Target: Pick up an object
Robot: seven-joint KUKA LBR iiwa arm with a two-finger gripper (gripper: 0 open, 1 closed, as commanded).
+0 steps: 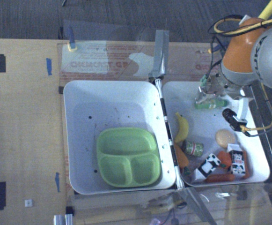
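Green tray (128, 157) sits near in the left bin (79, 97); far right, the gripper (209, 96) clamps a green packet (211, 104).

tray (126, 157) in left bin (79, 97), banana (181, 127) in right bin (262, 168)

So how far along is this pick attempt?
Done: the gripper is down in the right bin, over a pale green object. In hand: nothing I can confirm; the grasp is unclear. Left: lifting an item. The banana and other items lie untouched; the green tray sits in the left bin.
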